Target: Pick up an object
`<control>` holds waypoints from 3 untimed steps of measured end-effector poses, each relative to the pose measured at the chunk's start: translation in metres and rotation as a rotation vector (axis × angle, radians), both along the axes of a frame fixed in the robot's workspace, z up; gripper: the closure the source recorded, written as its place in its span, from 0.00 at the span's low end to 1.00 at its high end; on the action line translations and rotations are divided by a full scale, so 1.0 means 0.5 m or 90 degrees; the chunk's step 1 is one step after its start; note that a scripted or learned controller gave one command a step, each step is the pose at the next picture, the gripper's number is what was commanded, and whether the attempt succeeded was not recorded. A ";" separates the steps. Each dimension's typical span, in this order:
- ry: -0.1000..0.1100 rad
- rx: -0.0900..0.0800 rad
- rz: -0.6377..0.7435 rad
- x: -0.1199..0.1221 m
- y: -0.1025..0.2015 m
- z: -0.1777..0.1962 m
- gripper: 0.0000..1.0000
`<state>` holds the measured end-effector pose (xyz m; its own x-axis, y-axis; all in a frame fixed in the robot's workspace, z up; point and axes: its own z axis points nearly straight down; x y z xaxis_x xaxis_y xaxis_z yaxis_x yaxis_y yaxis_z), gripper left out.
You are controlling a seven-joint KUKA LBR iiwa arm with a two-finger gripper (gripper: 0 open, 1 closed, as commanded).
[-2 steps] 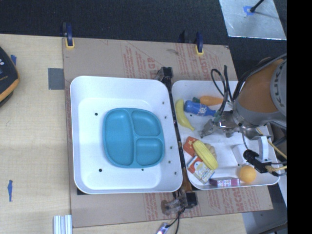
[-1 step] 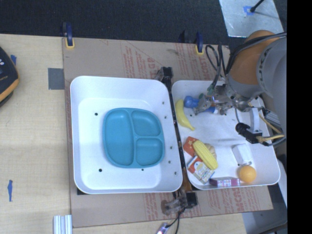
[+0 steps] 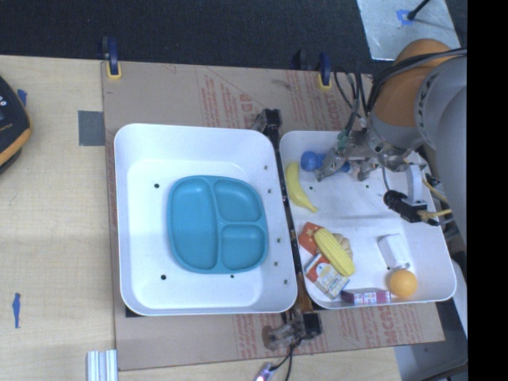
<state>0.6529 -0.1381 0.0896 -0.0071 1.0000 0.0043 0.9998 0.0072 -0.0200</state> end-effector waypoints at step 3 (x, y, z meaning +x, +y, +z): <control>-0.002 -0.001 -0.001 0.001 -0.146 0.000 0.00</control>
